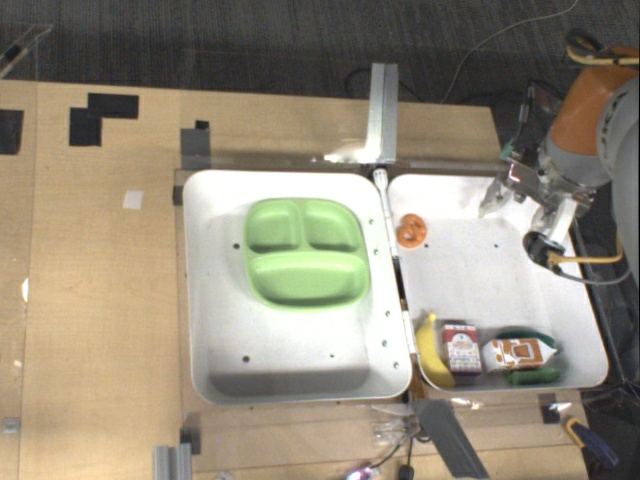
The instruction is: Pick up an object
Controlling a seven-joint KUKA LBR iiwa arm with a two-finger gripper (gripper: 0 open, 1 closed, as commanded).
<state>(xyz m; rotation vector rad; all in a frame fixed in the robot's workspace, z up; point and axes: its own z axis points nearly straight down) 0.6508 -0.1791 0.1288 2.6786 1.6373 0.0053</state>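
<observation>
In the right bin (500, 278), a small orange round fruit (411, 230) lies near the far left corner. Along the near edge sit a yellow banana (430, 353), a red and white box (460, 349), an orange and white carton (518, 350) and a dark green item (533, 374) beside it. My gripper (497, 197) hangs over the far right part of this bin, well apart from all of them, with nothing seen in it.
The left bin (215, 298) holds a green divided plate (304, 250). A metal post (383, 118) stands behind the wall between the bins. The arm's orange band (585, 108) and a cable loop (560, 253) crowd the right bin's far right edge.
</observation>
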